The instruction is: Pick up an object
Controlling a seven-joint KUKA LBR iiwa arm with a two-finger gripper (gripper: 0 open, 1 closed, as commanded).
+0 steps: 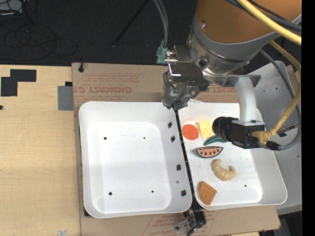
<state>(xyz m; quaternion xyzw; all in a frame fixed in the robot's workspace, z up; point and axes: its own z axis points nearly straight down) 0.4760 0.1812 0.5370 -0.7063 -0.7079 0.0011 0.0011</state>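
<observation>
Objects sit in right bin [275, 193]: orange disc [190, 131], yellow block [204, 129], watermelon slice [209, 152], croissant [224, 171], waffle [207, 192]. All crowd the divider side; bin's right half is open floor. Gripper [176, 101] hangs over the far end of the divider, nothing between fingers, probably closed but can't tell.

- Orange round slice [190, 131], flat, right bin's upper left.
- Yellow cheese wedge [204, 129] touching it.
- Watermelon slice [209, 152], centre.
- Croissant [223, 170] below.
- Waffle piece [207, 192], lower left.
</observation>
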